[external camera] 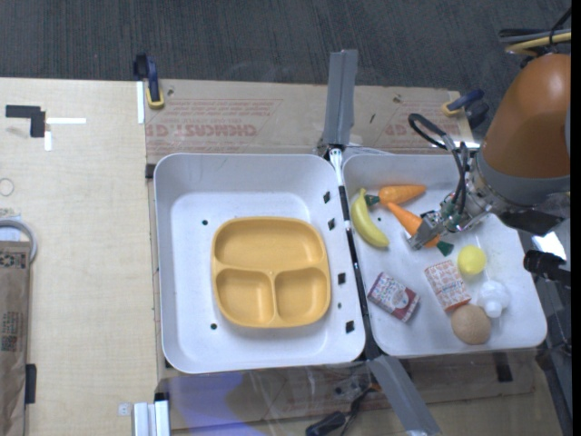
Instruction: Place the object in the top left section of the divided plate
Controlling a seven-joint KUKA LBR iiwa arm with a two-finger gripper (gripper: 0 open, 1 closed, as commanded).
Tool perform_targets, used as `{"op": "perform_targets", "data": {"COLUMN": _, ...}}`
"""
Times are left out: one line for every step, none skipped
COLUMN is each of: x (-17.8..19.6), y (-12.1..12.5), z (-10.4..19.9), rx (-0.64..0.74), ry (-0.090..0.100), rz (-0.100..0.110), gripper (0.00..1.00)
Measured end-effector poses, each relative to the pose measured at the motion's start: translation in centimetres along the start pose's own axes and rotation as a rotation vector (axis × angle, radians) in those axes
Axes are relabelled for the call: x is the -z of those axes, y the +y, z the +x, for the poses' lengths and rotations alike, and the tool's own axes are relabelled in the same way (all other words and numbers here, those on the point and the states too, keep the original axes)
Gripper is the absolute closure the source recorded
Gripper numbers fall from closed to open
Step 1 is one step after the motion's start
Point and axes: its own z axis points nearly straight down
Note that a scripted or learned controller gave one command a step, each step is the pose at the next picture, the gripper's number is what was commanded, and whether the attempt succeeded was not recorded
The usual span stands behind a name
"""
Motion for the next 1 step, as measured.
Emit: {"op": "perform_targets", "data": {"x": 12.12, "y": 3.78, "z": -1.75, "rx": -0.115, "ry": -0.001, "rz": 0.0, "gripper": 1.0}}
